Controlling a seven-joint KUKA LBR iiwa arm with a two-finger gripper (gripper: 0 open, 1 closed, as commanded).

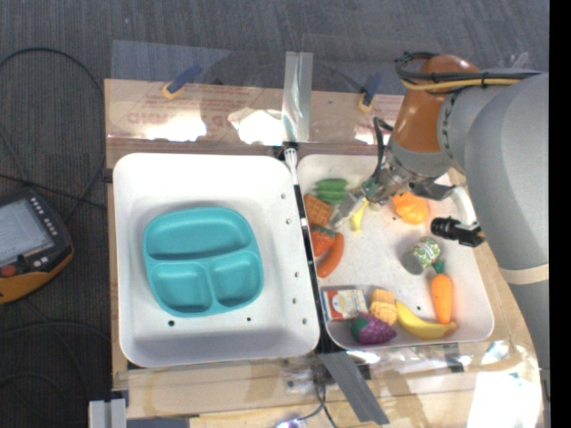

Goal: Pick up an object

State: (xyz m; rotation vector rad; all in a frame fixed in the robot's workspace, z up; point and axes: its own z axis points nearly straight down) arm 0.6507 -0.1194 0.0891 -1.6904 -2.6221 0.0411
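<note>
Closest to the camera, the near rim of the right bin [482, 324] holds a crowded row: a small red-and-white carton [341, 303], a knobbly purple grape bunch [374, 331], a yellow corn piece [384, 308], a curved yellow banana [423, 324] and an upright orange carrot [442, 298]. These glossy plastic toys sit touching or just beside one another, tight against the low white wall, with little room around them.

Mid-bin, a grey-green lump [425, 255] lies alone on open, speckled white floor, the freest spot in that bin. Along the left wall, by the divider between the bins, a ridged orange piece [317, 210], a red pepper [330, 253] and a green pepper [331, 188] are stacked close.

At the far right corner, the end effector [373, 190] hangs low over a yellowish piece [359, 215], near the green pepper; whether its fingers are spread or closed, I cannot tell, and nothing is visibly held. A rounded orange fruit [410, 208] sits just beside it, under the arm's orange band [421, 119].

Left of the divider, the left bin [134, 328] carries a smooth teal tray [203, 259] with three compartments, white floor open all round it. Both bins sit on a brown tabletop [134, 110] with tape and clear film at the far edge.
</note>
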